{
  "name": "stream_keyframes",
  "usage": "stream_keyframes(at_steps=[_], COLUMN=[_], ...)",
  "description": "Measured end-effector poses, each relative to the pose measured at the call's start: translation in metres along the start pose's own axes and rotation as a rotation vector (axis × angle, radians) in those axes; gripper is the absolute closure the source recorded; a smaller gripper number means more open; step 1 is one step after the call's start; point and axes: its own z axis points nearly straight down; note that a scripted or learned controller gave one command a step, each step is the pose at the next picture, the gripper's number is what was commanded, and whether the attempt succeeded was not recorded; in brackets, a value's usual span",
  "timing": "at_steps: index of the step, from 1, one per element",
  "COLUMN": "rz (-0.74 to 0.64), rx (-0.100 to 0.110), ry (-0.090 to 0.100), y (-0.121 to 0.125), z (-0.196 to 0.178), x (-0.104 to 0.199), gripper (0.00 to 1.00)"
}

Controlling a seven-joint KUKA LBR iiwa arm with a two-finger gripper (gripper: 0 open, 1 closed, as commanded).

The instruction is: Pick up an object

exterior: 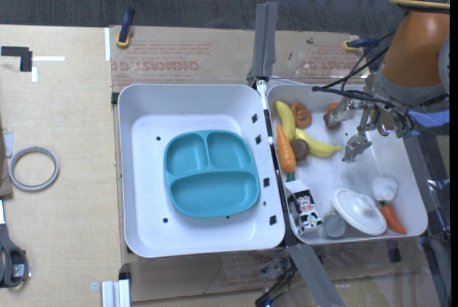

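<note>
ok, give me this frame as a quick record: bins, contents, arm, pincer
left bin: shallow white bin holding a teal three-compartment plastic plate
right bin: shallow white bin with two yellow bananas, an orange carrot along its left wall, a brown pretzel, a white round lid, a small black-and-white carton
arm: grey, orange band, reaching over the right bin
pincer: above the right bin's floor, right of the bananas, nothing seen between its fingers
bench left: grey tape ring

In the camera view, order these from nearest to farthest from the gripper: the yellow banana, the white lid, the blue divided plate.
1. Yellow banana, just left of the gripper, right bin.
2. White lid, below the gripper, same bin.
3. Blue divided plate, far left, in the left bin.
</note>
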Motion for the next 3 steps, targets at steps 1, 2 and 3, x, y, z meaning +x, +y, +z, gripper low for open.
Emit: stream_keyframes(at_steps=[1,2,3], rz=[0.062,0.110,0.085], rx=[0.000,0.000,0.001], ry=[0.000,0.001,-0.003], y=[0.063,0.085,0.004], z=[0.028,0.028,0.027], x=[0.047,0.068,-0.010], gripper=[0.00,0.00,0.00])
